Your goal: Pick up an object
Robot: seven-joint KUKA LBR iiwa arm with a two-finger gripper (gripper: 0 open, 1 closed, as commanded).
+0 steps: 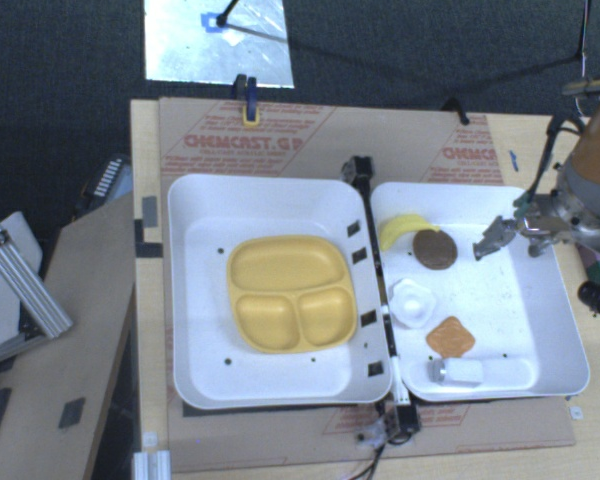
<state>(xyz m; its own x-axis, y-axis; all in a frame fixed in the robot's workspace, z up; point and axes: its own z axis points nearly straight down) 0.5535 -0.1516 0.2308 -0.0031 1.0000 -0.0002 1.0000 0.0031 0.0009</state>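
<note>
Reaching in from the right, the arm (590, 183) holds its gripper (495, 238) low over the upper part of the right bin (560, 308), with nothing between its tips. Whether the tips stand apart or together I cannot tell; they read as a small grey blur at this slant.

The pickable things all lie in that right bin, gathered toward its left side. A brown disc (435, 249) sits nearest the gripper, just to its left, and touches or slightly overlaps a yellow piece (402, 228) tucked toward the divider. Below them rests a white cup-like object (411, 302), then an orange-brown wafer (450, 337), and at the bottom wall a clear-and-white container (458, 371) lying on its side. That makes 5 candidates, none of them lifted.

The left bin (195, 268) holds only a yellow tray (290, 293) with 3 compartments, flat and centred, well apart from the gripper.

Judging by the gripper's position, the brown disc looks the likeliest target. Its flatness may make it hard to pinch, and its closeness to the yellow piece could cause a nudge rather than a clean grasp. The task seems at the approach stage.
</note>
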